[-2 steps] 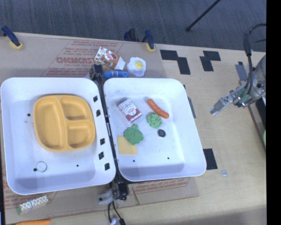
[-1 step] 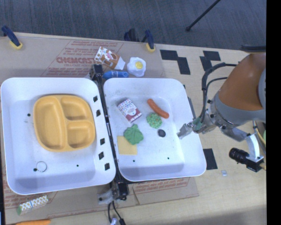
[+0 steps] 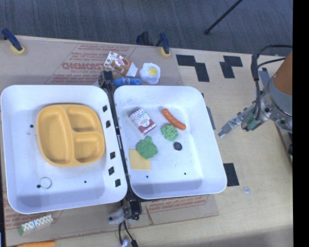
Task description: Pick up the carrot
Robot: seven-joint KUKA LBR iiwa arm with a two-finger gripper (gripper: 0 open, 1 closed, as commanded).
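The orange plastic carrot (image 3: 173,119) lay in the right white bin (image 3: 208,153), the tool (image 3: 232,127) well right of it, grip state unclear, risking snagging the adjacent green broccoli (image 3: 169,132).

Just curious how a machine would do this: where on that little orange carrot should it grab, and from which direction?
Probably at the middle of the carrot, coming straight down from above. It lies flat in the right bin, long and thin on a slant, so closing across its narrow width suits it. The broccoli sits close below, so stay clear there.
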